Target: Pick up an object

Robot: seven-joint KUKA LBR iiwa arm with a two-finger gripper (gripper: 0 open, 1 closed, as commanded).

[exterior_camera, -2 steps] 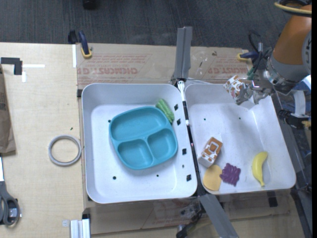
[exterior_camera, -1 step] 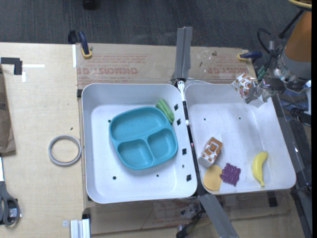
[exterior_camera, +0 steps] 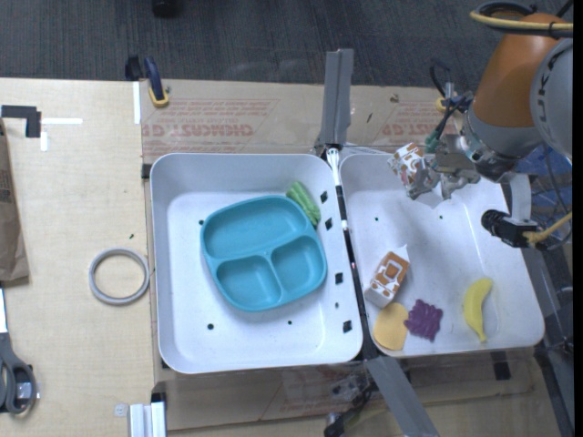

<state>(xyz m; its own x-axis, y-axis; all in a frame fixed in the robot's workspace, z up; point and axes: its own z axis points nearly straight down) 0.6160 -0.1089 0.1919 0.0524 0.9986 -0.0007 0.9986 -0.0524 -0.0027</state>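
— Where is your hand now?

— My hand (exterior_camera: 428, 182) hangs over the right white bin (exterior_camera: 510, 330), near its 11 o'clock corner. Between my fingers sits a small white and orange-patterned box (exterior_camera: 407, 164), lifted clear of the bin floor.

— So you are holding something?

— Yes, closed narrow on that small box.

— What lies in the bin below?

— A white carton with an orange print (exterior_camera: 387, 276) at about 8 o'clock, a flat yellow-orange disc (exterior_camera: 391, 327) at 7, a purple bunch of toy grapes (exterior_camera: 424, 319) just beside it, and a yellow banana (exterior_camera: 476, 307) at 5.

— And the left white bin (exterior_camera: 178, 317)?

— A blue plastic divided plate (exterior_camera: 262, 253) in the middle, with a green leafy toy (exterior_camera: 304, 202) touching its 1 o'clock edge. A grey ring (exterior_camera: 118, 275) rests on the worktop (exterior_camera: 73, 208), at 9 o'clock from that bin.
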